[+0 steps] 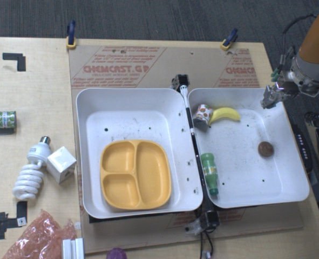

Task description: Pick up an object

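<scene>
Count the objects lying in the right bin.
4. A banana near the back-left corner, a small patterned item touching its left end, a green bottle along the left wall, and a brown ball toward the right. None looks hidden.

Light wooden bench [35,101] bearing 2 white bins [86,161] [289,161] on brown printed board [121,63], with green can [3,120], spiral bulb [29,174], white cube [61,163] and pink mesh [38,236] lying at left.
</scene>
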You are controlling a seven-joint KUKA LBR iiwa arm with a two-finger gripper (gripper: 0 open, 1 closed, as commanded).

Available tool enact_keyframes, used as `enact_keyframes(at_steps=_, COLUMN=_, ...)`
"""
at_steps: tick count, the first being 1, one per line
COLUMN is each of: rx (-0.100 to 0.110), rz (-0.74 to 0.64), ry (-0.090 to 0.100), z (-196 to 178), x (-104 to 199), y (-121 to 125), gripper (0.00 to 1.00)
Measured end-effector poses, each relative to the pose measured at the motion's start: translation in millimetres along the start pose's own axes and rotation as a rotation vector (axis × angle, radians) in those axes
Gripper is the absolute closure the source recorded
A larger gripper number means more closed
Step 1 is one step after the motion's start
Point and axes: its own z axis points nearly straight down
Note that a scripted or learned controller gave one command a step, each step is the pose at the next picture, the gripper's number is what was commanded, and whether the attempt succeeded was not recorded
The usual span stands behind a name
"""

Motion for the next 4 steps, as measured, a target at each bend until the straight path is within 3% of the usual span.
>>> enact_keyframes(at_steps=1, rx=0.000, rz=-0.002, ry=0.000, z=67.1, x=0.6, y=0.2, gripper=0.00)
enact_keyframes(at_steps=2, rx=0.000, rz=-0.002, ry=0.000, z=76.9, x=28.3, y=0.0, gripper=0.00)
enact_keyframes(at_steps=3, rx=-0.002, rz=0.001, ry=-0.001, z=30.3, x=0.0, y=0.2, gripper=0.00)
enact_keyframes(at_steps=4, rx=-0.001, rz=-0.002, ry=0.000, z=72.3, x=0.7, y=0.3, gripper=0.00)
